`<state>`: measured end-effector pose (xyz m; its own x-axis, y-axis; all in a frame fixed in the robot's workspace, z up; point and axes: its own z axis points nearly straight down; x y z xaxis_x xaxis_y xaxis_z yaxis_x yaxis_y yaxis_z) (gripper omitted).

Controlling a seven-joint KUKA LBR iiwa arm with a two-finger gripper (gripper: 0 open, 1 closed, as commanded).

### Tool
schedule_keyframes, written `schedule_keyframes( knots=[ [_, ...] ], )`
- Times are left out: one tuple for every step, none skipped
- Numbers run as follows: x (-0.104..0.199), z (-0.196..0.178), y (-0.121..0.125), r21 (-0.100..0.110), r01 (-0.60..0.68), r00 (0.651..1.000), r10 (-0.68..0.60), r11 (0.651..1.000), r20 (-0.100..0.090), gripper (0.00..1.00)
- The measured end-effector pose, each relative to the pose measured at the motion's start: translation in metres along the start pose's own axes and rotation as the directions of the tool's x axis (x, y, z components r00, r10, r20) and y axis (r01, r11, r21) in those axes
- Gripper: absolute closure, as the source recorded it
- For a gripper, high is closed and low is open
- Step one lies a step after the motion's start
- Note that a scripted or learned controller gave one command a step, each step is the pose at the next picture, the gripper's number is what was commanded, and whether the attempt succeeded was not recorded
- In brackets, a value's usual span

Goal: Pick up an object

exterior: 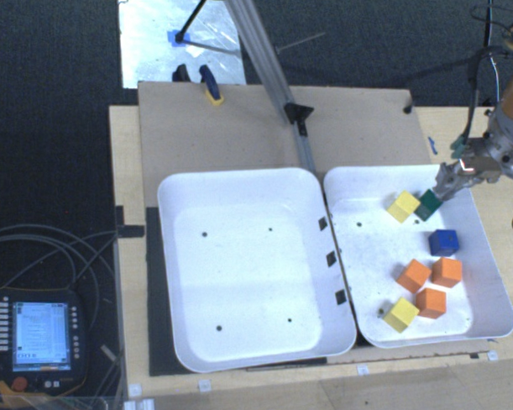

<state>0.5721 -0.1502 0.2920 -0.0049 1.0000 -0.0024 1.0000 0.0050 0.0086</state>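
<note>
- Frankly, no readable writing anywhere — the handheld pendant (36, 338) at the near left shows a lit screen, its text too small to make out.
- From the right edge the arm reaches in, its gripper (441, 188) slanting down over the far part of the right bin (487, 318).
- Its fingers pinch a dark green block (427, 206) — just beside a yellow block (403, 207).
- Nearer in that bin lie a blue block (443, 241), three orange blocks (414, 275) and another yellow one (401, 314).
</note>
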Motion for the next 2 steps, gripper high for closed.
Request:
schedule_keyframes(
  knots=[
    [0.05,-0.002,-0.012,0.006,0.005,1.0,-0.005,1.0,-0.004,1.0],
    [0.112,0.001,-0.014,0.007,0.007,1.0,-0.007,1.0,-0.005,1.0]
  ],
)
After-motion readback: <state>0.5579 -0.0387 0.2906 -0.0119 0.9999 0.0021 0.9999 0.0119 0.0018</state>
